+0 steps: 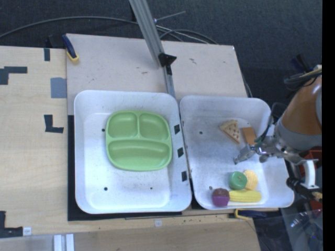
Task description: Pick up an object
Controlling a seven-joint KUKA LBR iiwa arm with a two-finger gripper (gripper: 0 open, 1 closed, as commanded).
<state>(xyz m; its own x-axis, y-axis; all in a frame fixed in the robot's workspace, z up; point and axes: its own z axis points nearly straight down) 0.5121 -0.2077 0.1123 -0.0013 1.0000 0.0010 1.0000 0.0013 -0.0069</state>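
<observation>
Hovering pincer (242,156) above the right white bin (209,109), finger state impossible to tell.
Crowded round green toy (238,180) and yellow plastic corn (245,195) might have slipped aside.

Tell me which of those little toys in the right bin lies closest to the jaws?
The orange block, just above the gripper. The pizza slice sits further left; the green, yellow and purple toys lie lower.

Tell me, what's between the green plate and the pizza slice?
In the camera view, only bare white bin floor and the two bins' touching walls lie between the green plate and the pizza slice.
</observation>
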